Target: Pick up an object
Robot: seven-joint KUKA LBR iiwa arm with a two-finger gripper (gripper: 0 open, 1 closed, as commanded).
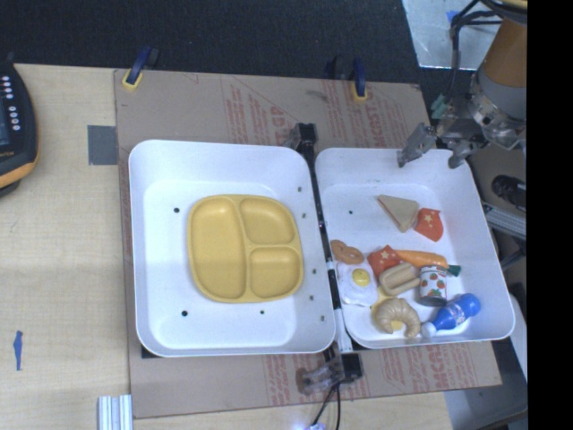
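Plastic toy food fills the right bin [358, 176] below the gripper [435, 151], whose two fingers hang spread apart and empty over the bin's far rim. Nearest beneath it lies the tan sandwich wedge [398, 210], with a red strawberry [430, 224] just beside. The wedge is probably light, stiff and slick; pinching across its flat sides looks safest.

Bright overhead light, white bins glaring, slightly soft focus.

A pale wooden bench [63, 267] under brown cardboard [233, 106], dark floor [224, 12] beyond
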